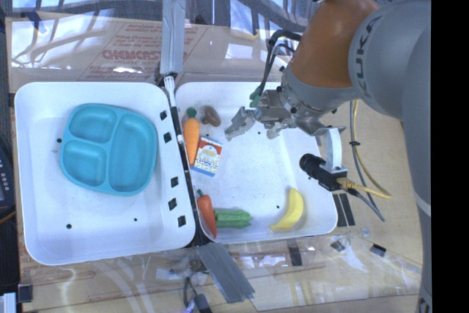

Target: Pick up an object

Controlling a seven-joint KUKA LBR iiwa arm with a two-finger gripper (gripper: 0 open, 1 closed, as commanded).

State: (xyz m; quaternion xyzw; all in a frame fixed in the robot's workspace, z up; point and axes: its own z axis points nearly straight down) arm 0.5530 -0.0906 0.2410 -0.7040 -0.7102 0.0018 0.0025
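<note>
My gripper (256,127) hangs over the upper middle of the right bin (322,227), its two grey fingers spread apart with nothing between them. Below and left of it lies a small white and orange carton (207,157). An orange carrot (191,141) lies along the bin's left wall, with a small brown piece (211,115) at its top. A yellow banana (291,210) rests near the bin's lower right. A green vegetable (232,217) and a red pepper (207,213) lie at the lower left.
The left bin (44,231) holds a blue divided plate (110,148). A grey divider with black clips (176,157) runs between the two bins. The arm's orange band (333,40) and grey body cover the right bin's upper right corner. Cables (363,183) hang at the right.
</note>
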